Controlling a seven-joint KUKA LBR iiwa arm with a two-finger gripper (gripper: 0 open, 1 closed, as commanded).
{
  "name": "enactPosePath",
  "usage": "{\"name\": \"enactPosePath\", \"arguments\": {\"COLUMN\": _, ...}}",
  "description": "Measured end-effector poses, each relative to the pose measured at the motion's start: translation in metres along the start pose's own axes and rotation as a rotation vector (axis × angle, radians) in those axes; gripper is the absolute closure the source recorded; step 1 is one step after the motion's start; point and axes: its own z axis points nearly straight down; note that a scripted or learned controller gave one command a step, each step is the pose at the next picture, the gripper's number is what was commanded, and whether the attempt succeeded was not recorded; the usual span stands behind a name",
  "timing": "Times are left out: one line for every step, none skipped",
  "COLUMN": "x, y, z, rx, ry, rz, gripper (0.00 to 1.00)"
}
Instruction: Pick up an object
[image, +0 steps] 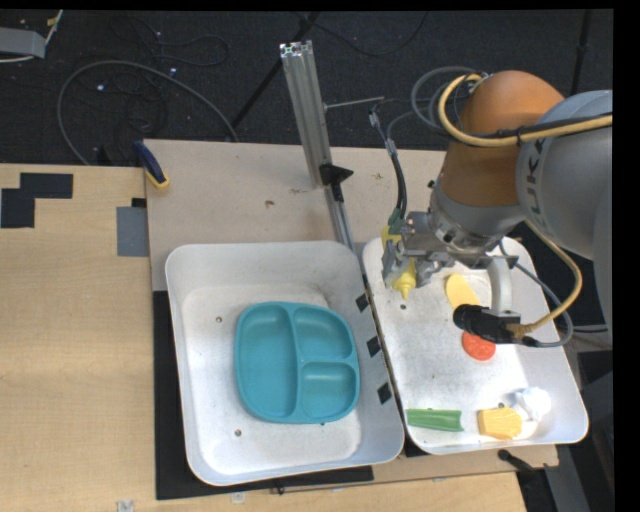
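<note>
- Arm (510, 150) reaches in from the right, with its orange band over the far end of the right bin (440, 360).
- Pincer (403, 268) sits low at the far left corner of the right bin, close to the wall shared with the left bin (200, 400).
- A small yellow piece (404, 285) shows right at the pincer tip; whether it lies between the fingers or just under them cannot be told from here, and the spread of the pincer cannot be told either.
- Other items in the right bin: a yellow oblong object (459, 291) just right of the pincer, partly under the arm's hardware; a red-orange round object (479, 346) nearer the middle; a green block (434, 420) at the near edge; a yellow ridged object (499, 423) beside it; a white object (532, 402) at the near right corner.
- Left bin holds a teal divided plate (296, 361), lying flat, roughly central.
- Both bins rest side by side on the worktop (70, 350); an upright metal post (305, 110) stands behind them.
</note>
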Motion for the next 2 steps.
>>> {"name": "enactPosePath", "arguments": {"x": 0.045, "y": 0.008, "z": 0.013, "rx": 0.000, "ry": -0.001, "rz": 0.001, "gripper": 1.00}}
{"name": "enactPosePath", "arguments": {"x": 0.087, "y": 0.016, "z": 0.011, "rx": -0.003, "ry": -0.002, "rz": 0.001, "gripper": 1.00}}
